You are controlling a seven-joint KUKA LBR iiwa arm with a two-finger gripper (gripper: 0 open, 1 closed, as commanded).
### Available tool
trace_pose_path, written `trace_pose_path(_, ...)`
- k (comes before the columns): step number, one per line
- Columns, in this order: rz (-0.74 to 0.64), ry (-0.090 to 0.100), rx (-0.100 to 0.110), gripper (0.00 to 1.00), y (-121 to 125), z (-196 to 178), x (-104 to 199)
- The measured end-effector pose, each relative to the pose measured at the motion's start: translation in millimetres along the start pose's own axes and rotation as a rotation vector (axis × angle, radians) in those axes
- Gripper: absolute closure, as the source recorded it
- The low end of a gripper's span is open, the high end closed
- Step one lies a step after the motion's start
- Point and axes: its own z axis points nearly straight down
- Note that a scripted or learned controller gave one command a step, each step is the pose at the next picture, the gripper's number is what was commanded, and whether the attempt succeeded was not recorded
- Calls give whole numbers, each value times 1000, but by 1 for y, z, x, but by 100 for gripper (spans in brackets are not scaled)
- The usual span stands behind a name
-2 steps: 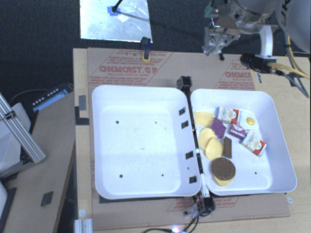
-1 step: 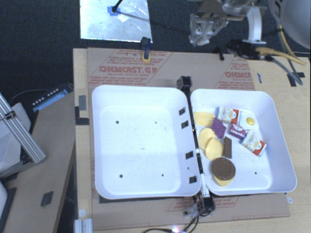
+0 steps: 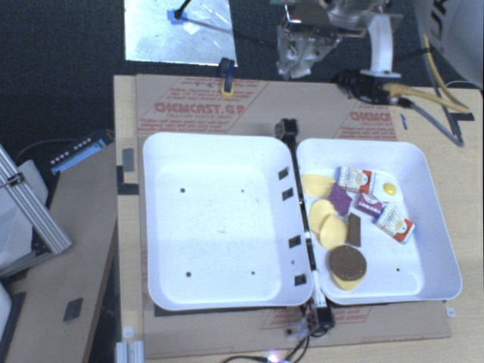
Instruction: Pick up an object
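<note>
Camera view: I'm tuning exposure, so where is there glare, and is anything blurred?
Camera view: strong glare on the metal sheet at top left; the gripper looks soft and washed out; the left bin is bright, the toy food readable.

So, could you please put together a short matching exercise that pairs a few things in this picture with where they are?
Things:
1. brown round disc
2. purple square piece
3. tool
4. yellow clamp

Places:
A. above the bench's far edge, outside the bins
B. near the right bin's front edge
C. on the board, behind the left bin
D. right bin, among the yellow pieces near the divider

Pairs: 1-B, 2-D, 3-A, 4-C
</note>
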Motion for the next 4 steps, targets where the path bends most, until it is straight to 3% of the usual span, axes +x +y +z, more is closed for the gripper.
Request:
trace_pose_path(1,-1,1,-2,100,-49,-50,45)
trace_pose_path(2,-1,-1,4,100,-98,-47,84)
trace_pose_path(3,3,-2,5,100,-132,-47,95)
trace_pose_path(4,20,-5,1,100,-76,-47,-13)
